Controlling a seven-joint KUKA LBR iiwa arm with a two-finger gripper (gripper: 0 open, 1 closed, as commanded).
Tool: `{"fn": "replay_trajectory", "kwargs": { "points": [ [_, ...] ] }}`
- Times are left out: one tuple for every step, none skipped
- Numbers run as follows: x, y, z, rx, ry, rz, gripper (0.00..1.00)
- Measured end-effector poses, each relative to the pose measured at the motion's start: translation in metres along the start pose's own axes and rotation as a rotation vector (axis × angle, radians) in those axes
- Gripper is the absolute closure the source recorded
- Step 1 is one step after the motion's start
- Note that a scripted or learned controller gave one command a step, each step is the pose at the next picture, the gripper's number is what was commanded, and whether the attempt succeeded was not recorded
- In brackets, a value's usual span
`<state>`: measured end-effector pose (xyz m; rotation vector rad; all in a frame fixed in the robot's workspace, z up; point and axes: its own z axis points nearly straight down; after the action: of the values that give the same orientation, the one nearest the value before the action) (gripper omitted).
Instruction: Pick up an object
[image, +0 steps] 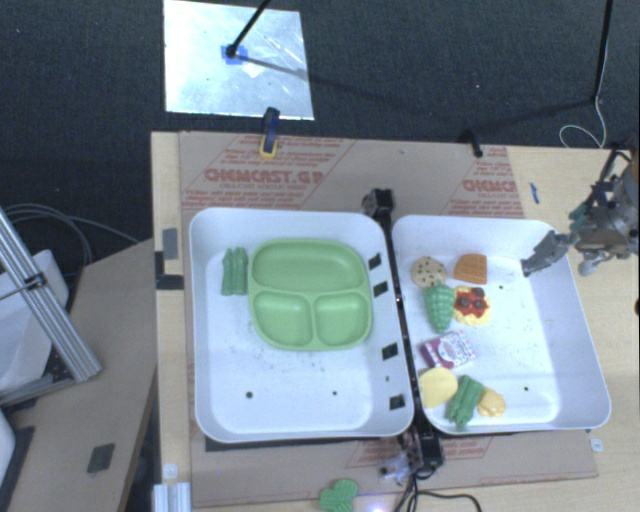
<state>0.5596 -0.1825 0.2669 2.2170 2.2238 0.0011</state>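
Gripper (562, 252) — fingers spread, holding nothing — hangs well right of the toy food (456, 325).

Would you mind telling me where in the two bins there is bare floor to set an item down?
Left bin: free along the front, below the green divided plate; the green bundle takes the left strip. Right bin: its right half is bare, from the gripper down to the front wall. Crowded: the left side, from the cookie to the yellow pieces.

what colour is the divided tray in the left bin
Light green; the tray shows best in the camera view.
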Motion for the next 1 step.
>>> {"fn": "replay_trajectory", "kwargs": {
  "points": [
    [0.0379, 0.0583, 0.0652, -0.001, 0.001, -0.006, 0.0]
  ]
}}
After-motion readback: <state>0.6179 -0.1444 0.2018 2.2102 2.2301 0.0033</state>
